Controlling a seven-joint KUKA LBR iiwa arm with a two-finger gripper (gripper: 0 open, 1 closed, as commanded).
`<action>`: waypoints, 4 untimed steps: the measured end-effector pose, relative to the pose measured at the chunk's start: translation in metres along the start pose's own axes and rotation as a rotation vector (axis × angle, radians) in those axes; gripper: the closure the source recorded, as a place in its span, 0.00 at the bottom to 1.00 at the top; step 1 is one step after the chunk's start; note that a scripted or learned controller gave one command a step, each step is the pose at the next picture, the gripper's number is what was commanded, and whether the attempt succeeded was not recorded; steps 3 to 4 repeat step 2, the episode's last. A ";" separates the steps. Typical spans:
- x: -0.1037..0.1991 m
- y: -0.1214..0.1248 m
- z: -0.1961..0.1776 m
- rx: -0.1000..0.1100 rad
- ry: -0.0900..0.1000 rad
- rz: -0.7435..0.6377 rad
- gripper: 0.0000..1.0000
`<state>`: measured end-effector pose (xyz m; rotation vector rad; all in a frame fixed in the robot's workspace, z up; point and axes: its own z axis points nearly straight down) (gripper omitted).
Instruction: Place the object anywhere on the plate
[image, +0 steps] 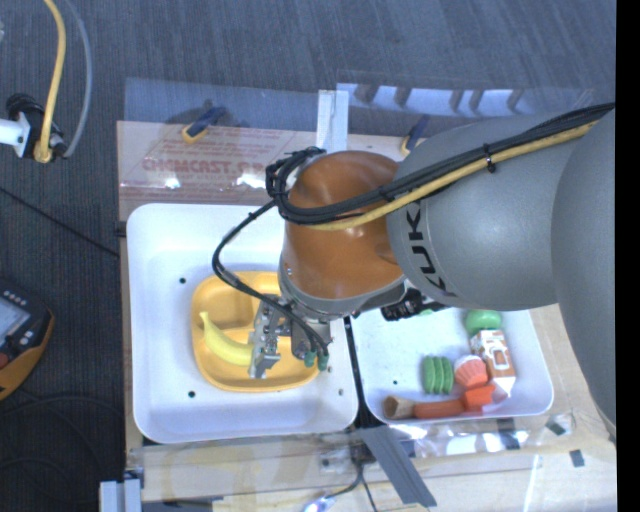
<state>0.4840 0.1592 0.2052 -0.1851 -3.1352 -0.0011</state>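
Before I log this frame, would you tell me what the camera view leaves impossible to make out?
- Plate: its right part is hidden under the gripper and orange wrist.
- Banana: its right end runs behind the gripper.
- Right bin: its upper part is covered by the arm.
- Toy food: pieces too small to identify.

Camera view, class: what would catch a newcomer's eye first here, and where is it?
The big grey arm with its orange band fills the upper right, its gripper over the yellow plate in the left bin. A banana lies on that plate; small toy foods cluster in the right bin.
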 end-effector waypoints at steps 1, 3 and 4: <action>0.000 0.000 0.000 0.000 0.000 0.000 0.00; -0.045 -0.006 0.079 -0.001 0.000 0.032 0.00; -0.045 -0.006 0.079 -0.001 0.000 0.032 0.00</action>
